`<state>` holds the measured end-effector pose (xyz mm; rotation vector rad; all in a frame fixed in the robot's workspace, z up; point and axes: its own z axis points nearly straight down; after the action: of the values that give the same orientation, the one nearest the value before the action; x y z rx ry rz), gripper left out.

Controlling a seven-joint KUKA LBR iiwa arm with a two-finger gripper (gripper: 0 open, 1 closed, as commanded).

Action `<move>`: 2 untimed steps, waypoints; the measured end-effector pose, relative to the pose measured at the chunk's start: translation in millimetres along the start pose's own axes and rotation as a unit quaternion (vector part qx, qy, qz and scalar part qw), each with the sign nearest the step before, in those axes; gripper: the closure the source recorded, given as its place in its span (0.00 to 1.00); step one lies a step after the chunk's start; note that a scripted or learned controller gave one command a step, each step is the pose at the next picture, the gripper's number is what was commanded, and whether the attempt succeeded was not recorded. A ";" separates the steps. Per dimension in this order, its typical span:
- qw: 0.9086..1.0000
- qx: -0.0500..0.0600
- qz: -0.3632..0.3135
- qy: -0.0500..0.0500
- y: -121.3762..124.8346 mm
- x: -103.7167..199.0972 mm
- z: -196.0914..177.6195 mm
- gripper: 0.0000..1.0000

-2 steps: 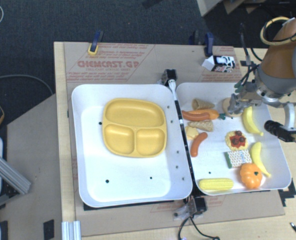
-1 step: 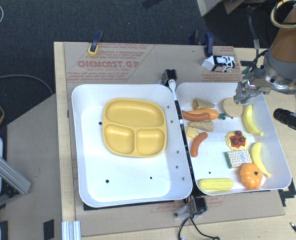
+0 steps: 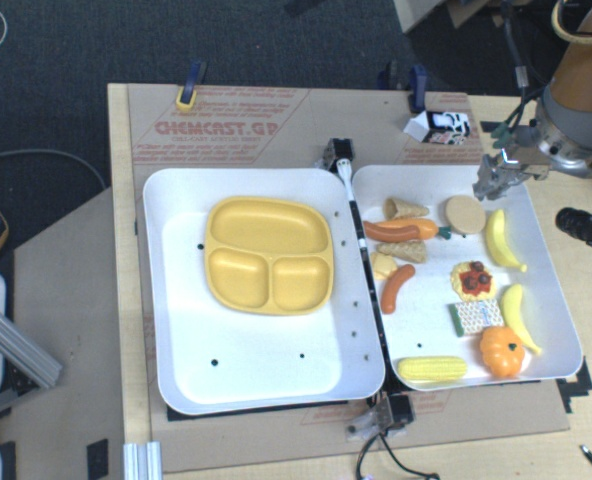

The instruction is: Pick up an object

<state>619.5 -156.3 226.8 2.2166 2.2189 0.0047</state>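
My gripper (image 3: 492,182) hangs over the far right corner of the right bin (image 3: 561,313), just above and right of a tan round cookie (image 3: 465,214). Nothing shows between its fingers. The right bin also holds a carrot (image 3: 401,231), a sausage (image 3: 397,287), two bananas (image 3: 501,240) (image 3: 518,314), a small pizza piece (image 3: 474,280), a green-checked square (image 3: 477,316), an orange pumpkin (image 3: 502,353), a corn cob (image 3: 432,369) and pale bread pieces (image 3: 404,209).
The left bin (image 3: 176,338) holds a yellow divided tray (image 3: 269,254). Clamps sit at the board's far edge (image 3: 187,92) (image 3: 417,86). A black-and-white tag (image 3: 438,126) lies behind the right bin. The arm's orange band (image 3: 583,73) rises at the upper right.
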 end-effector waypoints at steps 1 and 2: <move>1.000 0.004 -0.001 0.002 -19.1 49.0 -7.7 1.00; 1.000 0.005 -0.002 0.002 -40.3 97.0 1.3 1.00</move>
<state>579.1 -59.3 225.1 2.2193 2.2302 -0.0020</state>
